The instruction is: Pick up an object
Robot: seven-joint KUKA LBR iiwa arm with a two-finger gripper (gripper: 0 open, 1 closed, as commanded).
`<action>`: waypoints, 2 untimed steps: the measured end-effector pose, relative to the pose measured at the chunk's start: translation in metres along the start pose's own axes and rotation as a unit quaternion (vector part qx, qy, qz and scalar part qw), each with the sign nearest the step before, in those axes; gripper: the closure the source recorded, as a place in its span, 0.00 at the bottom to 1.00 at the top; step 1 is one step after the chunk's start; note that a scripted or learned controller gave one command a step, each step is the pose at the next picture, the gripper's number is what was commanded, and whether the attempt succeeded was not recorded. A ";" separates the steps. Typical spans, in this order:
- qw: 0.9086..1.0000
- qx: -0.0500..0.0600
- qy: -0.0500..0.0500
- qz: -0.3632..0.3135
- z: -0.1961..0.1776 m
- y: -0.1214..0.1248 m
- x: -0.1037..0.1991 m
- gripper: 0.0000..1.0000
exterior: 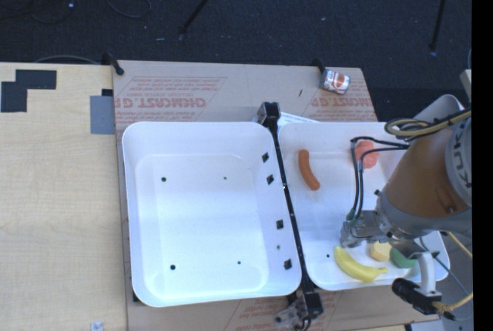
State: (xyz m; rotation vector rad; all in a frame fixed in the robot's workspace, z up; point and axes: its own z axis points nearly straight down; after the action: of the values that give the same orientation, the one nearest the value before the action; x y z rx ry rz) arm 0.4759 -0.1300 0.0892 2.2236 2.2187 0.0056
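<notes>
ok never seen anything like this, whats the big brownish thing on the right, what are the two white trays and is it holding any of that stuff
One camera looks down at a slant on a bench. The big rounded shape at the right is a robot arm, reaching over the right bin. Its gripper, the part that grabs, hangs low over that bin's near end; I cannot tell whether it holds anything. In that bin lie a sausage, a yellow banana, a small pale yellow piece, a green piece and a pinkish thing partly behind cables. The left bin sits beside it. A small crumpled packet lies on the cardboard behind.
</notes>
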 end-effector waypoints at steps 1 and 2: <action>1.000 -0.001 -0.003 0.001 0.000 0.001 -0.002 0.00; 1.000 -0.006 -0.003 -0.003 -0.155 0.041 0.000 0.00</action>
State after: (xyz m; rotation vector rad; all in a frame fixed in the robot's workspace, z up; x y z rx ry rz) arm 0.5165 -0.1307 0.2442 2.2092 2.2160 0.0124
